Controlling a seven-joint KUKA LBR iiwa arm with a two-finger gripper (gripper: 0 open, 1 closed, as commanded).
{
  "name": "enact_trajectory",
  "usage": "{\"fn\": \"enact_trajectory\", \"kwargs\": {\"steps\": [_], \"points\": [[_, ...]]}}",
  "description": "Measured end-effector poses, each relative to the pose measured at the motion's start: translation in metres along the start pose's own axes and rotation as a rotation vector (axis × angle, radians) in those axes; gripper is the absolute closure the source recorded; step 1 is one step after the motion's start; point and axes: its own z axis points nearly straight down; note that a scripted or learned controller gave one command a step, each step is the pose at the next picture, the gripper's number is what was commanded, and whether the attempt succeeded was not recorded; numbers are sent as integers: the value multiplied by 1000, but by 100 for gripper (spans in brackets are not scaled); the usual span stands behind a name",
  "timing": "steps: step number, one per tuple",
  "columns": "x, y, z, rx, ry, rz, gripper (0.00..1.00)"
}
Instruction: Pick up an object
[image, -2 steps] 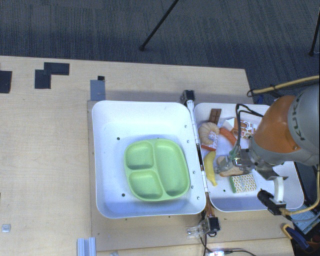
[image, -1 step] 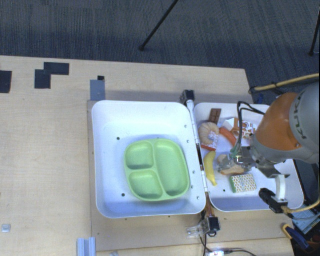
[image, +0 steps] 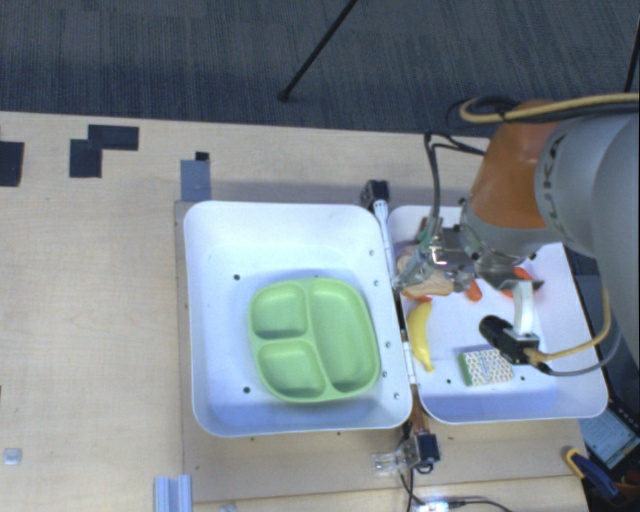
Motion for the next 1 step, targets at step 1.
{"fn": "enact_trajectory", "kwargs": {"steps": [1], "points": [[41,-35,1,4,-1,0,100]]}}
